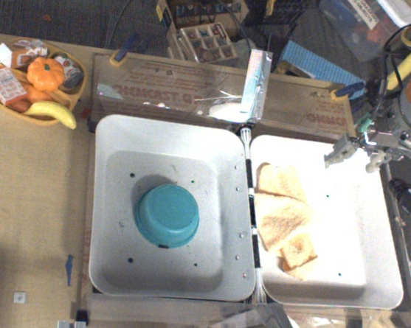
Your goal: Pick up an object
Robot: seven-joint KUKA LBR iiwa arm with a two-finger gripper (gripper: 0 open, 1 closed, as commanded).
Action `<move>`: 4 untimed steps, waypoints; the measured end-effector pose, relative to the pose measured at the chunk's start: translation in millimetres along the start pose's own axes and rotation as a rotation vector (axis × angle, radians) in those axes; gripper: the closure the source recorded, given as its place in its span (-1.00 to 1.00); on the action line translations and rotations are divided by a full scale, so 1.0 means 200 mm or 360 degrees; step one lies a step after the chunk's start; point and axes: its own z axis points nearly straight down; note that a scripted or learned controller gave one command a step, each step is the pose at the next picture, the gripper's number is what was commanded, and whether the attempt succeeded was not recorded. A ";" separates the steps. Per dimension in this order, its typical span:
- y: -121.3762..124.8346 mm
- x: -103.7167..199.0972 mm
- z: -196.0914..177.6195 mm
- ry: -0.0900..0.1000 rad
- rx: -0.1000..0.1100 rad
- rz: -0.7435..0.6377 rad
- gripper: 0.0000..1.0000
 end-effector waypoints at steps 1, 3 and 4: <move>0.00 0.16 0.38 0.0000 0.0002 -0.0245 -1.00; -0.07 0.23 0.78 -0.0011 -0.0029 -0.0504 -1.00; -0.06 0.23 0.74 -0.0005 -0.0032 -0.0499 1.00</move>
